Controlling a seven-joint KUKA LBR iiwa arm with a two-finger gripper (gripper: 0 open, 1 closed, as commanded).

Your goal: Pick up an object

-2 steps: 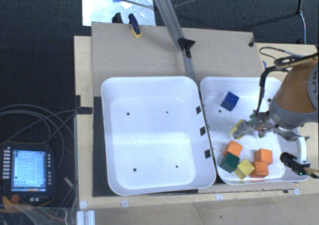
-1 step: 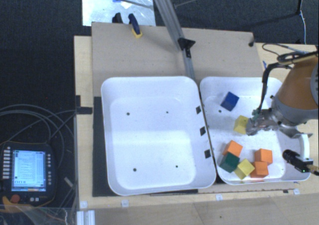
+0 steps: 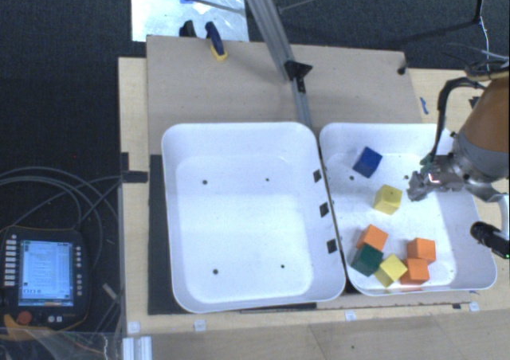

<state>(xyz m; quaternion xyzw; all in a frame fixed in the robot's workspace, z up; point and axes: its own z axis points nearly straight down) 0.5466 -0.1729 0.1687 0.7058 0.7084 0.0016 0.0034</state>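
So from where I'm standing there are two white bins side by side on the bench. The left bin [image 3: 247, 215] has nothing but a few small dark dots on its floor. The right bin [image 3: 343, 143] is where all the blocks are, seven by my count.

Breakdown: one blue block [image 3: 367, 162] up toward the far end on its own, three orange, two yellow, one dark green. One yellow block [image 3: 388, 199] sits alone around the middle of the bin. The rest are bunched at the near end: an orange block [image 3: 372, 236] touching the green block [image 3: 367, 260], the second yellow block [image 3: 392, 268] just beside the green one, then two more orange ones, the upper one [image 3: 421, 249] and the lower one [image 3: 414, 271], touching each other.

The arm comes in from the right, and the gripper [image 3: 420, 185] hangs low over the right bin, just beside the lone yellow block on its right. Honestly can't tell how its tip is set, too dark and blurry there. Nothing looks lifted.

One pendant with a lit screen [image 3: 44, 275] sits off to the left, cables around it.
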